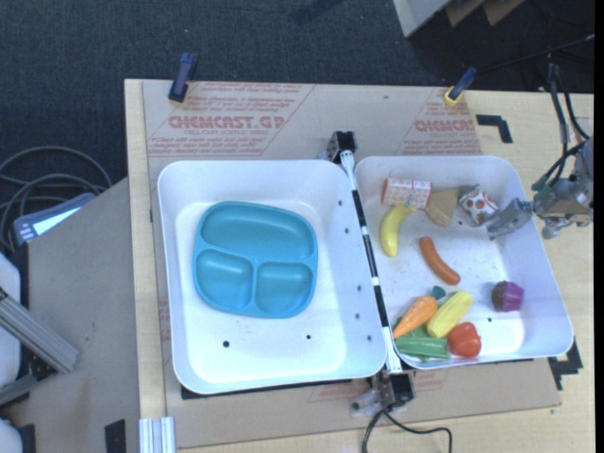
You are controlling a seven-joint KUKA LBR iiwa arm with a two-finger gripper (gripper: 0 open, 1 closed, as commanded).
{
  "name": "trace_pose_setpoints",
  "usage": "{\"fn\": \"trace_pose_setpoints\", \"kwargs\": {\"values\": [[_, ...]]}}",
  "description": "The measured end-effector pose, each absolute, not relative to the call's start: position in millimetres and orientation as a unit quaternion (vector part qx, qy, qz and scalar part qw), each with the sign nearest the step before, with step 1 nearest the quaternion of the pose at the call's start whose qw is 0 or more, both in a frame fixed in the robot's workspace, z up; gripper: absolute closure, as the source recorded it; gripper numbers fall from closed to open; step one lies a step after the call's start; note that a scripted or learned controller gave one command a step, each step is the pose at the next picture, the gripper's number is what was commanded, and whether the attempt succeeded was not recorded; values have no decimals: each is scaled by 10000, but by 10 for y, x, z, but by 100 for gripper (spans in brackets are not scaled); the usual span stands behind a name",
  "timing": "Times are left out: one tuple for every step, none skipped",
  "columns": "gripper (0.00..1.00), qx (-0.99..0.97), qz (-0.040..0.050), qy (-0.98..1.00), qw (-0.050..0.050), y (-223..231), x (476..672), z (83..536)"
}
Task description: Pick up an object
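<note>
Grey metal tool [514, 217], grip state I cannot tell, at right white plastic bin [559, 302] edge; best drop straight over small white patterned block [478, 204], avoiding neighbours.

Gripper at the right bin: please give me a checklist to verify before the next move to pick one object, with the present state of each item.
1. Gripper over the right bin: ok, at its right wall.
2. Fingers open: cannot tell.
3. Something already held: cannot tell.
4. Nearest target, the patterned block, reachable: ok.
5. Sausage lies apart from its neighbours: ok.
6. Carrot, corn, tomato separated: not ok, clustered.
</note>
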State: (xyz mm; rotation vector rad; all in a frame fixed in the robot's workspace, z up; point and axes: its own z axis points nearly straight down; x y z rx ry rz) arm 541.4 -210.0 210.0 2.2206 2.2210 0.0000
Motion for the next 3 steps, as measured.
{"fn": "trace_pose_setpoints", "kwargs": {"values": [[0, 7067, -4, 7075, -18, -1547, 5834, 968], [0, 7068, -1, 7075, -8, -1168, 5450, 846], [100, 7071, 0, 7071, -1, -1171, 5452, 943]]}}
